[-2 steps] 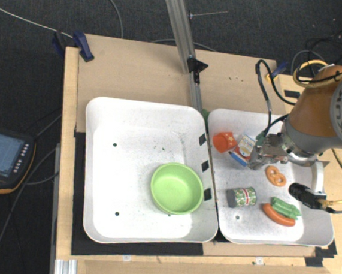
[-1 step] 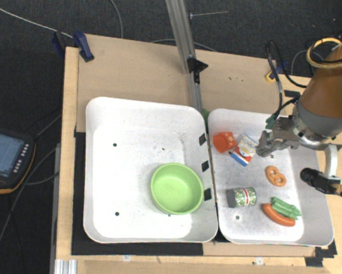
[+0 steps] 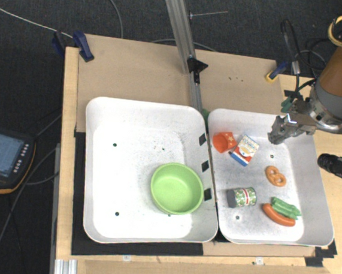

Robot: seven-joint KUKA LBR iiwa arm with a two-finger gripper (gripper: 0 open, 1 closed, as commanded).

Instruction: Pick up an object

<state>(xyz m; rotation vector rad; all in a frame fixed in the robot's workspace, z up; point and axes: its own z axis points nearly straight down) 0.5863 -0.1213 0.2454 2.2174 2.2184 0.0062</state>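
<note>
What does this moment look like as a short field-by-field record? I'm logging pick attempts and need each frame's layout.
left bin: shallow white plastic bin holding a round lime-green plastic bowl
right bin: shallow white plastic bin holding five items
right bin, far side: orange-red toy piece; small white carton with blue and red print
right bin, middle: brown toy pretzel
right bin, near side: small can with red and green label, on its side; orange toy carrot with green top
gripper: gripper above the right bin's far side, nothing seen between its jaws
</note>
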